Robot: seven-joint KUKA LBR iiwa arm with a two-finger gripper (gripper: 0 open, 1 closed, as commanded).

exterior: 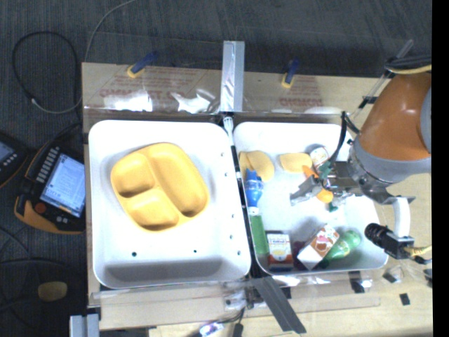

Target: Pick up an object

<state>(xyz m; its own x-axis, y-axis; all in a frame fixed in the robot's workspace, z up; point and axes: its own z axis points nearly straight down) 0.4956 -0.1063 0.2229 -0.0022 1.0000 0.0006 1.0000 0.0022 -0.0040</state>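
The gripper (306, 190) hangs low inside the right bin (280, 133), its fingers spread apart with nothing between them, pointing toward the bin's middle. Just behind it sits a small orange piece (325, 195). Near the bin's far wall lie two yellow lumps (259, 163), and a blue bottle (252, 190) lies along the left wall with a green stick (258, 234) below it. At the near wall stand a small carton (278, 248), a white packet (317, 246) and a green bottle (344, 245). The left bin (105, 258) holds a yellow divided tray (159, 185). Both bins rest on the worktop (140, 83).
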